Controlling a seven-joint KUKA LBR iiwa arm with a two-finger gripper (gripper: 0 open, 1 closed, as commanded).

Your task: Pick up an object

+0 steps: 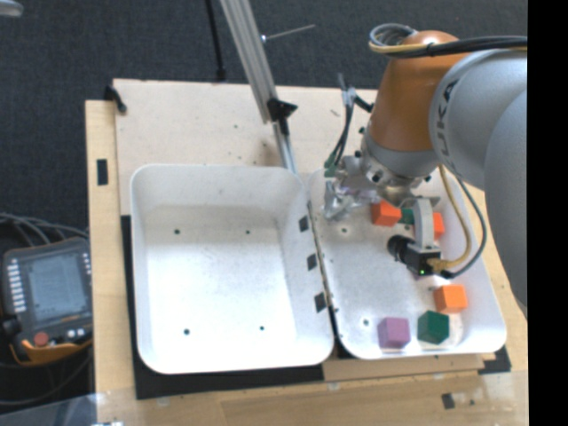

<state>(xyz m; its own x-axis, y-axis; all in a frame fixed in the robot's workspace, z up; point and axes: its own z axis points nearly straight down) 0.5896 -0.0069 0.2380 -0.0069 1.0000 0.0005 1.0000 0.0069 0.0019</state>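
Camera view, inventory, largest first. Left bin [160, 264]: bare white floor. Right bin [355, 273]: holds my stock. My arm [444, 105]: reaching in from the right, wrist bent downward over the far part of the right bin. My gripper [342, 198]: low at that bin's far left corner; jaws' opening I cannot tell, nothing seen held. Orange block [387, 213]: just beside my wrist. Orange cube [451, 297], green block [433, 327], purple block [393, 331]: near right corner. Step judged: descent before grasp. Next: settle over one block, close.
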